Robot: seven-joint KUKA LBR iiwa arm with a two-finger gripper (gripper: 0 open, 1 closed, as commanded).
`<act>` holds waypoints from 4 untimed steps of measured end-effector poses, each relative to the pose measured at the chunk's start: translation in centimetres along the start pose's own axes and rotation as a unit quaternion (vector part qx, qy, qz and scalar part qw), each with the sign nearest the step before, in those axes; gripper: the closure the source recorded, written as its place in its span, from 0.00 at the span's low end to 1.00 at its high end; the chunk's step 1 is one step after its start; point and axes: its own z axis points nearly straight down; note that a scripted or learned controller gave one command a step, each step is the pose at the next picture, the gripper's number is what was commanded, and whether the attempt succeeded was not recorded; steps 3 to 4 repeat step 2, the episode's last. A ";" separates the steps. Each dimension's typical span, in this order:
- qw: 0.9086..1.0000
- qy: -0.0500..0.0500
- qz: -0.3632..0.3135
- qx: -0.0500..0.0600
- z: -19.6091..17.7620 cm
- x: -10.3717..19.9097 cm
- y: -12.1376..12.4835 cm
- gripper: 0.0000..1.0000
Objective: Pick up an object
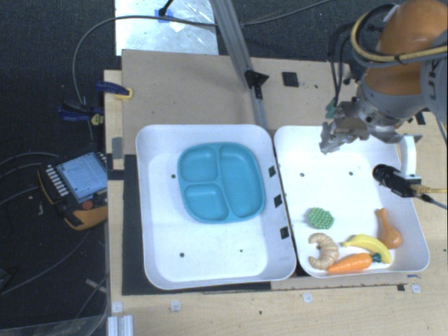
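fingers (332, 140) of mine hung over the far part of the right bin (350, 180), and from above i could not tell how wide they stood; nothing showed between them. near that bin's front corner lay a green ball (320, 218), a croissant (322, 249), a carrot (348, 263), a banana (368, 245) and a drumstick (388, 230). left bin (161, 243) held a blue divided plate (220, 182).

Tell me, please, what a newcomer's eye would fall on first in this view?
Probably the blue divided plate in the left bin, bright against the white. Next, the toy foods heaped in the right bin's near corner: banana, carrot and croissant. The gripper hangs over that bin's far edge.
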 end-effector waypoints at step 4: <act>1.000 0.000 0.001 0.001 2.0 10.8 -3.0 1.00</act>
